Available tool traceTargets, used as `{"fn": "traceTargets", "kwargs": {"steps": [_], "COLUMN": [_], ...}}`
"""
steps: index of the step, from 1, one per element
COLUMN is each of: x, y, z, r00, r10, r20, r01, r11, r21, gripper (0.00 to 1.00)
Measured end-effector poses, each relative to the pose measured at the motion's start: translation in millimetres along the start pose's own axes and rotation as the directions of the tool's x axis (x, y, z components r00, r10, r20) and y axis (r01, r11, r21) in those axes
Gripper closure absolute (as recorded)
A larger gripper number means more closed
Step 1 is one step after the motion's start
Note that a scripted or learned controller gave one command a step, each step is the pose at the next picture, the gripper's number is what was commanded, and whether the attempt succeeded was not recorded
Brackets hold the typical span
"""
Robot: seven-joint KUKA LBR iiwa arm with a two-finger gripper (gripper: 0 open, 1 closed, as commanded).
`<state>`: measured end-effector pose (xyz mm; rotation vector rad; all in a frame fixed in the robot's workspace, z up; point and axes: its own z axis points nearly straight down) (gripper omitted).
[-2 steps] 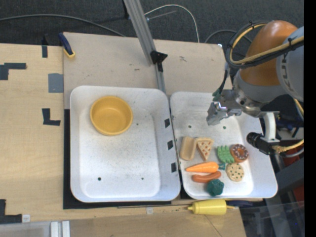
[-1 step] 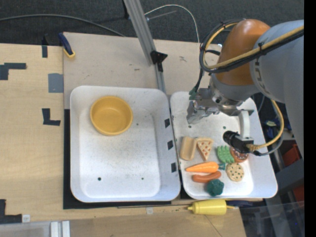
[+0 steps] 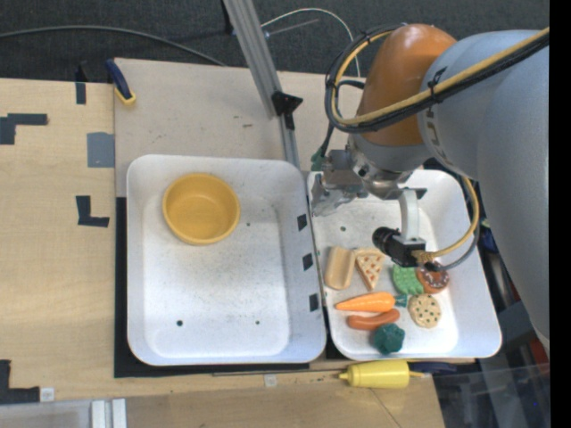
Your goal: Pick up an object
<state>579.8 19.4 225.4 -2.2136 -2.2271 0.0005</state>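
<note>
My gripper (image 3: 328, 193) hangs over the upper left corner of the right bin (image 3: 477, 333), close to the wall between the two bins. Nothing shows in its grasp. Below it in that bin lies a cluster of toy foods: a tan bread piece (image 3: 338, 267), a pizza slice (image 3: 369, 268), an orange carrot (image 3: 366, 302), a red sausage (image 3: 372, 321), a dark green piece (image 3: 387, 338), a cookie (image 3: 425, 310), a green leafy piece (image 3: 408, 280) and a brown donut (image 3: 435, 280). The bread piece lies nearest, a short way below the gripper.
A yellow bowl (image 3: 201, 207) sits in the upper left of the left bin (image 3: 152, 328). A yellow bottle (image 3: 379, 374) lies on the bench in front of the right bin. A grey pole (image 3: 254, 43) slants down to the bins' back edge. The arm's bulk covers the right bin's back.
</note>
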Motion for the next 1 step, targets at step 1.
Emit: {"fn": "traceTargets", "kwargs": {"steps": [1], "x": [45.6], "y": [15.9], "z": [8.4], "r00": [1.0], "r10": [0.0], "r20": [0.0], "r01": [0.0], "r11": [1.0], "r21": [0.0], "gripper": [1.0]}}
